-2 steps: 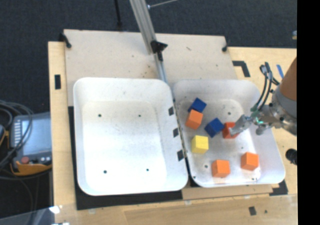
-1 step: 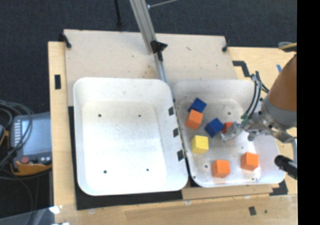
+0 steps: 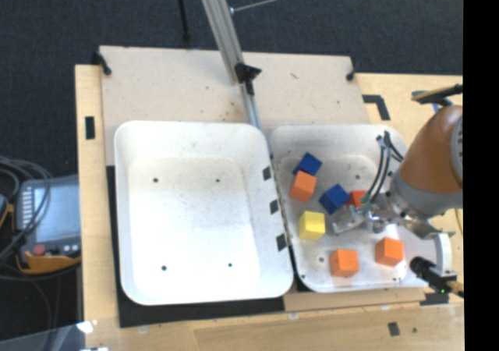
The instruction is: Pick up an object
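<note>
Small yellow cube (image 3: pixel 313 225), judged light, rigid and smooth-faced, is best taken across opposite flat sides; gripper (image 3: pixel 348 221) is seen just beside it, finger state indeterminable.

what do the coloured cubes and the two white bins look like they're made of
Cubes such as the yellow cube and the blue cube: probably painted wood or foam, going by flat matte colour and crisp edges with no shine; the view can't settle which. Right bin and left bin: likely moulded plastic, with rounded corners, a smooth, slightly glossy white surface and dark scuff specks.
</note>
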Controlling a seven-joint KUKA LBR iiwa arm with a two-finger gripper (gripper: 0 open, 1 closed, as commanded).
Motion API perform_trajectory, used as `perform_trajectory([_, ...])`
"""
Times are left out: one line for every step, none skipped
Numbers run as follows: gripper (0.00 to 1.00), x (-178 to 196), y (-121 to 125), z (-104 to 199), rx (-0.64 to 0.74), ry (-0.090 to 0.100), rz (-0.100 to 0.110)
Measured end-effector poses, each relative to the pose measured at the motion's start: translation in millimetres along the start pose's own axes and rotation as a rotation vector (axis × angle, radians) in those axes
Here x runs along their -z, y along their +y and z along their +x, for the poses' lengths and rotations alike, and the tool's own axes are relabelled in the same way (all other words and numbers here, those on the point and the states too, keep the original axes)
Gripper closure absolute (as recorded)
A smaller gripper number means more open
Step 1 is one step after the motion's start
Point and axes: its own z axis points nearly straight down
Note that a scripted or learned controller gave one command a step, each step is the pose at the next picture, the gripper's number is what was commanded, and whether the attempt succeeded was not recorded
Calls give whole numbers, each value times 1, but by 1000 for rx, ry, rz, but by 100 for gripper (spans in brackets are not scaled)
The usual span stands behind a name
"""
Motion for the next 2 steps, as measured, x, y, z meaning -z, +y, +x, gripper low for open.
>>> perform_trajectory([0, -14, 1, -2, -1, -2, -7])
perform_trajectory([100, -2, 2, -3, -7, -2, -11])
